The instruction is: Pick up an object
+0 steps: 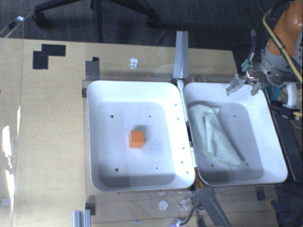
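An orange cube [137, 139] lies near the middle of the left bin [102, 141]. A pale, crumpled cloth [215, 135] lies in the right bin [265, 131], stretching from its back left toward its front middle. My gripper [245, 85] hangs over the back right corner of the right bin, well apart from the cloth. Its two fingers are spread open with nothing between them.
A metal divider post [180, 56] rises behind the seam between the two bins. Black tape marks [47, 55] sit on the wooden bench at the back left. The arm's orange band [286, 25] is at the upper right.
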You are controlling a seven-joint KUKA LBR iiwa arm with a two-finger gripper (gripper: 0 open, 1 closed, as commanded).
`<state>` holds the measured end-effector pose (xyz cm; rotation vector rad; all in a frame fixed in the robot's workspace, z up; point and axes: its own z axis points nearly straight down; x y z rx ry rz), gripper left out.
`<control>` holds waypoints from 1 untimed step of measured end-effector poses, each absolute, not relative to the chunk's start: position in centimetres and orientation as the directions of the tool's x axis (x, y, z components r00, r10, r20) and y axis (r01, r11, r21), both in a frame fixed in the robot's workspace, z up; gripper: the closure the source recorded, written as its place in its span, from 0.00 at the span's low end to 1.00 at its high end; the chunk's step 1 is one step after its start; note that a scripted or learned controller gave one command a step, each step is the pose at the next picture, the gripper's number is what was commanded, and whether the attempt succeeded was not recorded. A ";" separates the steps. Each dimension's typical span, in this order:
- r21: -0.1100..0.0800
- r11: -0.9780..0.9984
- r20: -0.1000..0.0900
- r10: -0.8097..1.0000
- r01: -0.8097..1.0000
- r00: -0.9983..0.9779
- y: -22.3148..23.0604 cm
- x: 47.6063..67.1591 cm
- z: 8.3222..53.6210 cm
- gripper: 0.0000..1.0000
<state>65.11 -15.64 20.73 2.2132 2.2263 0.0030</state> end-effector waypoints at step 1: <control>0.006 -0.083 0.000 0.997 0.997 0.083 -13.6 61.1 9.6 0.00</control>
